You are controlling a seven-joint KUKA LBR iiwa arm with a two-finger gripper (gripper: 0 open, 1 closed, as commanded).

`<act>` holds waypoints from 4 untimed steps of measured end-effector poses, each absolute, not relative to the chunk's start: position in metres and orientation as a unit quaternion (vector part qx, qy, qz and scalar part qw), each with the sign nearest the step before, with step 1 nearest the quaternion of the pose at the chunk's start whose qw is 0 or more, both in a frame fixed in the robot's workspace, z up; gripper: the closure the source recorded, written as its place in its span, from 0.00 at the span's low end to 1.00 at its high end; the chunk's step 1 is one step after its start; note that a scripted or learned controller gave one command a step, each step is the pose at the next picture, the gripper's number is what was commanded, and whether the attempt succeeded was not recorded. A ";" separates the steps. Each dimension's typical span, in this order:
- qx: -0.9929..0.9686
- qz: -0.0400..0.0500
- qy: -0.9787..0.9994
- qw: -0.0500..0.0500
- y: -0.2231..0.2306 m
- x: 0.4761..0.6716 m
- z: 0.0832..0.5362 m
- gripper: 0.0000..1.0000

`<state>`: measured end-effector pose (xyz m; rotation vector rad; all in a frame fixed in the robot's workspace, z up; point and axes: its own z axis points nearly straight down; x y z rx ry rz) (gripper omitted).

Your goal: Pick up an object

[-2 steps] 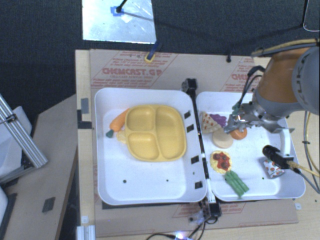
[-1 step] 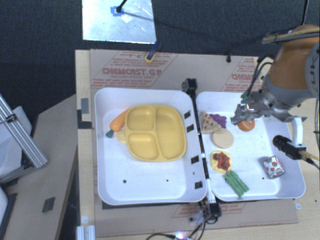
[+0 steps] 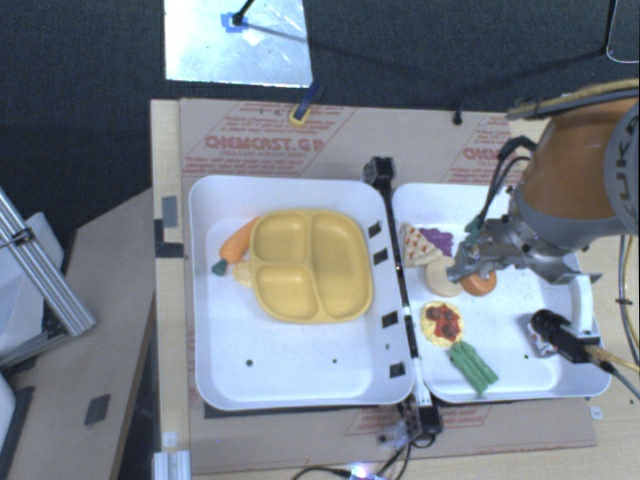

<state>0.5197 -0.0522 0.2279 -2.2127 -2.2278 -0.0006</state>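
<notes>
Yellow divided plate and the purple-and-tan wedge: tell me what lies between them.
In the camera view, the bins' white walls and the black strip joining them separate the yellow divided plate from the wedge.

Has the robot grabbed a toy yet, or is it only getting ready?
Done: the arm has reached the right bin and its tool is low over the round tan and orange toys. In hand: nothing I can see lifted. Left: grip one toy and raise it.

Small toys in the right bin (image 3: pixel 500 358): sandwich wedge (image 3: pixel 420 243), pizza round (image 3: pixel 442 322), green piece (image 3: pixel 473 365).
</notes>
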 end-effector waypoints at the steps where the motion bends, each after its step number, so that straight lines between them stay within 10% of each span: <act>1: -0.705 -0.001 -0.709 0.000 -0.037 0.506 0.233 1.00; 4: -0.707 0.000 -0.708 0.000 -0.036 0.507 0.215 1.00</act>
